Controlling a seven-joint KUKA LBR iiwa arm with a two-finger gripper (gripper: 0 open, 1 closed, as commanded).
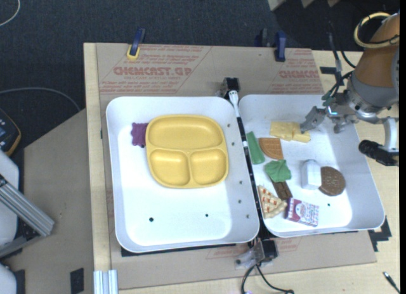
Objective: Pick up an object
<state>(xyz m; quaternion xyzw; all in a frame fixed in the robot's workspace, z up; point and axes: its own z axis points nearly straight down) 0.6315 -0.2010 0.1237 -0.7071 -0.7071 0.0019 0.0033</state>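
- I see the arm (375,64) reaching in from the right, its gripper (325,116) low over the upper part of the right bin (361,178).
- Just beside the gripper lies a pale yellow cheese piece (290,130).
- Below it I see a green strip (255,147), a tan slice (271,147), a green leaf (278,171), a white block (311,173), a brown round patty (332,181), a pizza slice (271,202) and a red-and-white packet (302,211).
- In the left bin (165,223) sits a yellow divided tray (186,149), a purple item (138,134) touching its left edge.
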